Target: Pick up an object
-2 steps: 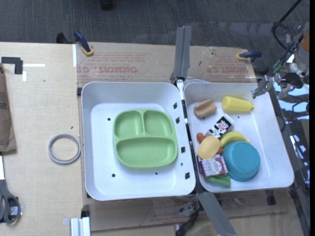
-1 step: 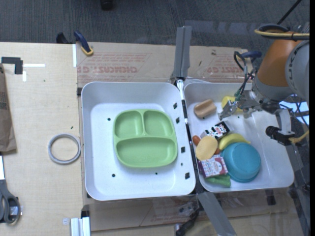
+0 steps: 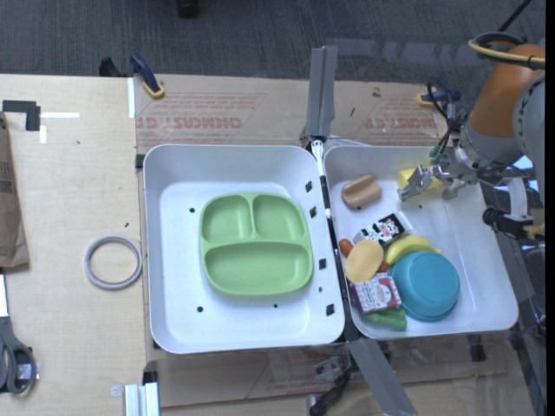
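Note:
My gripper (image 3: 423,182) is low over the back of the right bin (image 3: 486,319), at the end of the grey and orange arm that comes in from the right. A small yellow object (image 3: 406,177) lies right against its tip; I cannot tell whether it is gripped. To the left of it lies a tan bread roll (image 3: 362,191). Toward the front of the bin are a black-and-white packet (image 3: 386,229), a banana (image 3: 412,248), a tan disc (image 3: 365,261), a blue bowl (image 3: 427,284), a pink box (image 3: 375,295) and a green item (image 3: 388,319).
The left bin (image 3: 165,258) holds a green divided plate (image 3: 256,243). On the bench to the left lie a tape ring (image 3: 114,261), scissors (image 3: 13,367) and a brown bag (image 3: 10,198). A blue clamp (image 3: 147,74) sits at the back.

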You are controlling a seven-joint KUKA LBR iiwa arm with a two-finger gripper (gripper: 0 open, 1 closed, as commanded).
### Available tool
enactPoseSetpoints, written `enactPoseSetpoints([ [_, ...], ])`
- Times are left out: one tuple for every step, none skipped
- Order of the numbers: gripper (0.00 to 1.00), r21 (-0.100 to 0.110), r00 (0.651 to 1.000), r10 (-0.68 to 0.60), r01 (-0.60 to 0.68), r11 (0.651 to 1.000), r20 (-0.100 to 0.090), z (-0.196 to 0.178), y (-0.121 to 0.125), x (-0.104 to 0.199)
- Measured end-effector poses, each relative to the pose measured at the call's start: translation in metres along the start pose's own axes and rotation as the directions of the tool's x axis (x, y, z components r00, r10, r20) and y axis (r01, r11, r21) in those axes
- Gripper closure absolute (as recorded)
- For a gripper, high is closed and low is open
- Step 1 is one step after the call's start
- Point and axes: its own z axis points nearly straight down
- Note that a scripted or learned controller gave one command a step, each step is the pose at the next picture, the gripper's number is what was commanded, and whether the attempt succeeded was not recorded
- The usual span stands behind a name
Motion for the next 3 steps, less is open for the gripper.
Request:
enactPoseSetpoints([
  [0.0,0.008,0.999,-0.043,0.043,0.999,-0.01,0.0,0.003,-0.006],
  [1.0,0.021,0.999,-0.045,0.046,0.999,-0.009,-0.006,0.0,-0.008],
  [1.0,0.019,0.988,0.152,-0.152,0.988,0.003,0.005,-0.003,-0.01],
])
